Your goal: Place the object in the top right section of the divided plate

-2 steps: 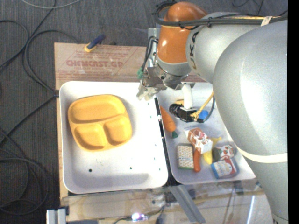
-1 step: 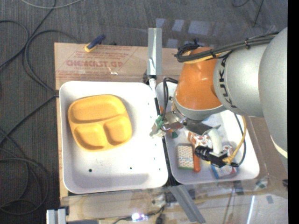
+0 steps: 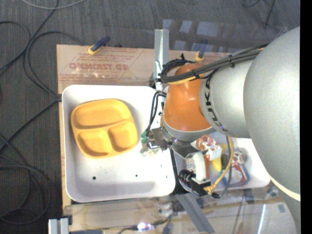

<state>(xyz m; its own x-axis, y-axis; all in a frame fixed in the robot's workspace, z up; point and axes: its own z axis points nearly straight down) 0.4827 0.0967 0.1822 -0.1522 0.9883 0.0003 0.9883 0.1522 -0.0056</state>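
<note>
Plate (image 3: 103, 127): yellow, divided, in the left bin (image 3: 83, 179), compartments bare.
Arm (image 3: 234, 96): over the bins' shared edge.
Gripper (image 3: 152, 143): state cannot be told.
Objects (image 3: 210, 147): packets in the right bin (image 3: 261, 179), partly hidden.

Yellow divided plate (image 3: 103, 127) looks like moulded plastic, smooth with a soft satin sheen. The left bin (image 3: 87, 179) under it is white plastic, smooth and faintly glossy, speckled with a few dark marks. The board (image 3: 107, 67) behind reads as brown cardboard, matt, with faded red print. The arm (image 3: 263, 91) has a smooth grey painted shell, and its orange band (image 3: 184, 104) shines glossy. Floor (image 3: 73, 13) is dark carpet, rough and ribbed. Cables (image 3: 29, 52) there look rubbery black.
</note>
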